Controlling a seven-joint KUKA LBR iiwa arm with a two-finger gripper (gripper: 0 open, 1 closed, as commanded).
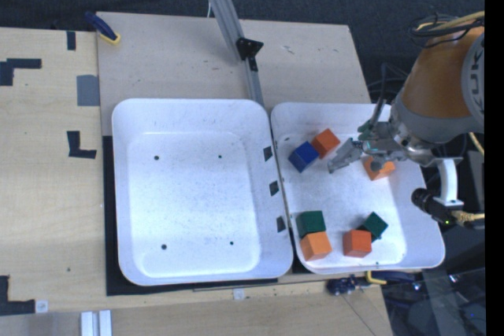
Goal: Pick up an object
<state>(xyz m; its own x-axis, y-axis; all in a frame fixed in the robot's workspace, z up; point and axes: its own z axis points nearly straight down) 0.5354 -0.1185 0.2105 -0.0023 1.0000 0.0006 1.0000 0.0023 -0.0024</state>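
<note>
My gripper [351, 147] hangs over the upper middle of the right bin [409, 252], open, with one grey finger [340, 161] slanting down to the left. Nothing shows between the fingers. An orange block [381, 168] lies just right of them, partly hidden under the gripper body. To the left sit a blue cube [303, 156] and an orange cube [326, 142], close together. Near the bin's front are a green cube [311, 221] touching an orange cube [316, 245], a red-orange cube [357, 242] and a dark green cube [375, 225].
The left bin [126, 169] stands beside the right one, sharing a raised rim. A grey metal bar [224, 0] slants down from the top to the bins' junction. The arm's orange band [441, 75] is at the right.
</note>
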